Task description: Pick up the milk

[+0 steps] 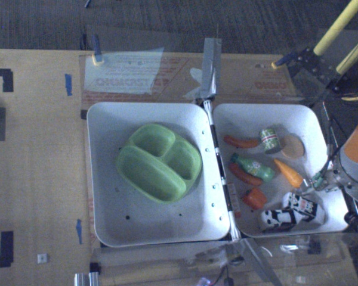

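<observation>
The tool (320,181) sits at the right edge of the right bin (313,117), low over its rim; whether it is spread or pressed together I cannot tell, and nothing is seen pinched in it. Just left and nearer lies the milk (291,212), a black-and-white spotted carton on its side in the bin's near right corner. I judge this the approach step: the next move calls for shifting a little left and nearer, lining up across the carton's narrow side, then coming down.

Room is tight. The near wall and right wall crowd the milk, and a carrot (288,173) lies just beyond it, a red piece (255,198) to its left. The left bin (107,159) holds a green tray (159,161), well apart.
</observation>
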